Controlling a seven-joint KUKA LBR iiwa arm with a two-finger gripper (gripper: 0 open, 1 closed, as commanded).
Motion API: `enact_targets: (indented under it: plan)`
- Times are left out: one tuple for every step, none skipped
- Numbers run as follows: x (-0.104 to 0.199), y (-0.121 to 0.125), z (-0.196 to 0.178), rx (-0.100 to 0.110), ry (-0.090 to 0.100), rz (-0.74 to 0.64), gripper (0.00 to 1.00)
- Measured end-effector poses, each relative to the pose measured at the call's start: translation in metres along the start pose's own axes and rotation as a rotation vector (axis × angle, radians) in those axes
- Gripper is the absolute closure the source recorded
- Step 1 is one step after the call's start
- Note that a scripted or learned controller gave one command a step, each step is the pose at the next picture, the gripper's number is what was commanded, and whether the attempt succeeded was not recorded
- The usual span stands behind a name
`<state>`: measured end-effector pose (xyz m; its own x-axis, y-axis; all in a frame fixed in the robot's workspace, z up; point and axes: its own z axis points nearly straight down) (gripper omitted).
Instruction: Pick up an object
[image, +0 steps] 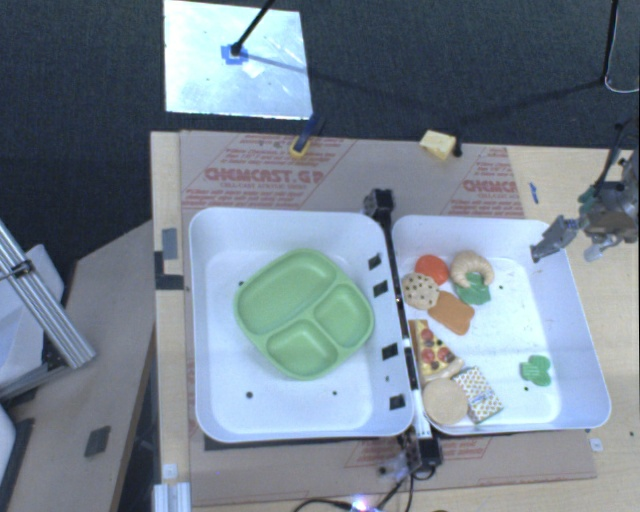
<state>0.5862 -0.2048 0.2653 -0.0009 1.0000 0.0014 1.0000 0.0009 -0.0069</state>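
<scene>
At the right edge of the frame, the end effector (572, 240) hangs over the right bin's (570, 330) upper right corner, fingers spread and grasping nothing; the arm is cut off. Toy foods cluster at the bin's left side: a cookie (419, 291), a pizza slice (432, 350). A green tray (304, 313) fills the left bin (215, 300).

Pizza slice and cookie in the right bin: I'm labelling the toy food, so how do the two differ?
The pizza slice is a long wedge, yellow with red toppings; the cookie is round, tan with dark chips. The pizza slice lies nearer the bin's front, by the divider; the cookie sits farther back, beside the orange-red piece. Both lie flat in the right bin.
</scene>
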Motion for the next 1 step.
enact_targets:
  plan:
    - [0.0004, 0.0019, -0.0053, -0.009, -0.002, -0.002, 0.0]
